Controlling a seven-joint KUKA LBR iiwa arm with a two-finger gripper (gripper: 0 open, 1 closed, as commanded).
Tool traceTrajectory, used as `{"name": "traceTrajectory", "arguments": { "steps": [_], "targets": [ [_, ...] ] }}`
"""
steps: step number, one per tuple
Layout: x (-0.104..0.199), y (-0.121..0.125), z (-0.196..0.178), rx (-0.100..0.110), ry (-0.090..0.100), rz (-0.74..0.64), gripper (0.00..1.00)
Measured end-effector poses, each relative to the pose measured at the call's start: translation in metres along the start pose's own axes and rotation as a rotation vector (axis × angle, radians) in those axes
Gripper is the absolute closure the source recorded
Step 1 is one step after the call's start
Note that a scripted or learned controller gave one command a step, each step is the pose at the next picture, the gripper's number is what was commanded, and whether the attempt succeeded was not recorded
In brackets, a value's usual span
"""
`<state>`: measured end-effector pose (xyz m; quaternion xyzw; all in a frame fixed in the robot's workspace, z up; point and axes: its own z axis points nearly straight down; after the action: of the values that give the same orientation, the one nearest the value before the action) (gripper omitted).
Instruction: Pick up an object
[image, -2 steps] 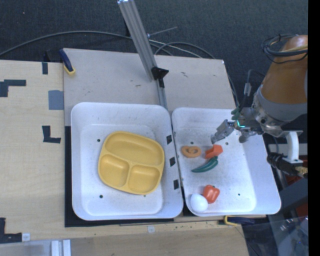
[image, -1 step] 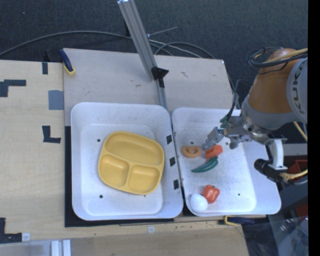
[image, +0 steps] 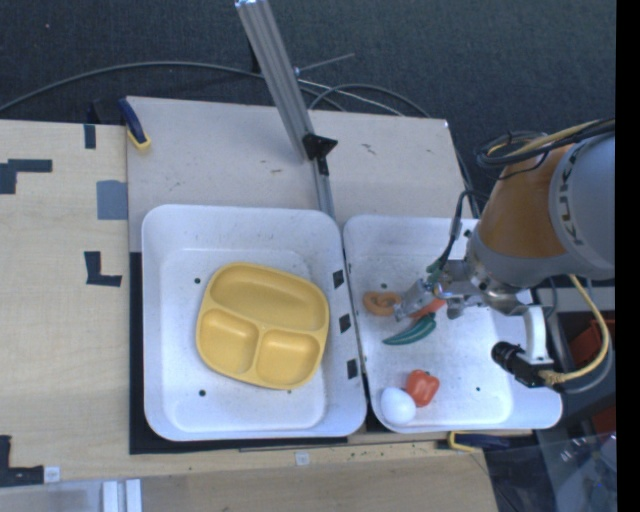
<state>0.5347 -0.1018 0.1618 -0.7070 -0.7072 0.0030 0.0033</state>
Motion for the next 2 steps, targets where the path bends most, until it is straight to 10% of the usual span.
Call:
{"name": "traceTrajectory", "arguments": {
  "steps": [1, 2],
  "targets": [
    [-0.002, 0.001, 0.044, -0.001, 0.000, -0.001, 0.00],
    [-0.001, 0.002, 0.032, -0.004, 0.001, -0.003, 1.00]
  ]
}}
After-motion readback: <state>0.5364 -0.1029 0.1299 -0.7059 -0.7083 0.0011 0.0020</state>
